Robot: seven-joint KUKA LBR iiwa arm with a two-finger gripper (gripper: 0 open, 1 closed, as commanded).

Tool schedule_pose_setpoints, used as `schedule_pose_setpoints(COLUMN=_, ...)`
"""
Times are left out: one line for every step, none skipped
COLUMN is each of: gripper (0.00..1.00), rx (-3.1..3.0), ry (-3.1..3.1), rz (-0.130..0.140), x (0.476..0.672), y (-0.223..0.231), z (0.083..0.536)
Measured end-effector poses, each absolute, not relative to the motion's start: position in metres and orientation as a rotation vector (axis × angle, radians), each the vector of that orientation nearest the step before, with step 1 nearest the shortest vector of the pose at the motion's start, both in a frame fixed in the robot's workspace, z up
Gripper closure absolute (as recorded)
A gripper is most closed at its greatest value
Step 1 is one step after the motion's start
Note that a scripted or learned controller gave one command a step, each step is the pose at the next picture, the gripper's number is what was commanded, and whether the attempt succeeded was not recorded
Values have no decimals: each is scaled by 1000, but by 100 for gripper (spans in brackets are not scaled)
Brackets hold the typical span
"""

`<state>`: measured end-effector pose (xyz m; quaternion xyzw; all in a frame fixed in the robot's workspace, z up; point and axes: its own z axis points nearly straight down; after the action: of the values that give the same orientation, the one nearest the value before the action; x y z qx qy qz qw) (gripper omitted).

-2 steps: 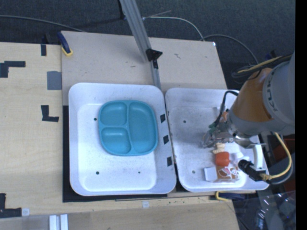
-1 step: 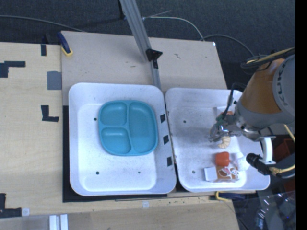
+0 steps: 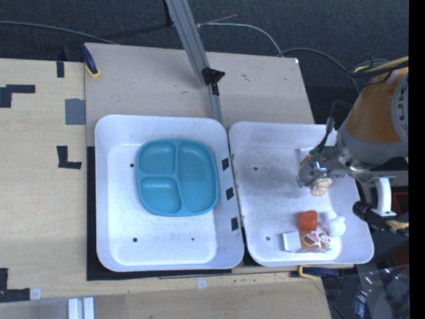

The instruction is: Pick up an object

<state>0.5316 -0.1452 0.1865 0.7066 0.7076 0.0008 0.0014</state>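
My gripper (image 3: 312,175) hangs low over the right side of the right bin (image 3: 265,244), its dark fingers pointing down and to the left. Just beside and under it lies a small tan, ridged object (image 3: 321,187), partly covered by the gripper. Nearer the bin's front sit an orange block (image 3: 307,220), a small white piece (image 3: 336,226), and a white and orange packet (image 3: 304,241). I see nothing between the fingers.
The left bin (image 3: 116,244) holds a teal divided plate (image 3: 177,177). A grey metal pole (image 3: 192,35) slants in from the top toward the gap between the bins. The arm's orange band (image 3: 375,115) fills the right edge.
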Motion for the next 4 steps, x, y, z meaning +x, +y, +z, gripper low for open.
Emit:
schedule_pose_setpoints(gripper=100, rx=2217, ry=2222, rz=3, x=533, y=-145, z=230)
schedule_pose_setpoints(gripper=100, rx=2217, ry=2229, rz=-1, x=546, y=-96, z=219)
schedule_pose_setpoints(gripper=100, rx=2215, ry=2230, rz=1, x=571, y=-53, z=218)
schedule_pose_setpoints(gripper=100, rx=2215, ry=2231, rz=0, x=585, y=1, z=209)
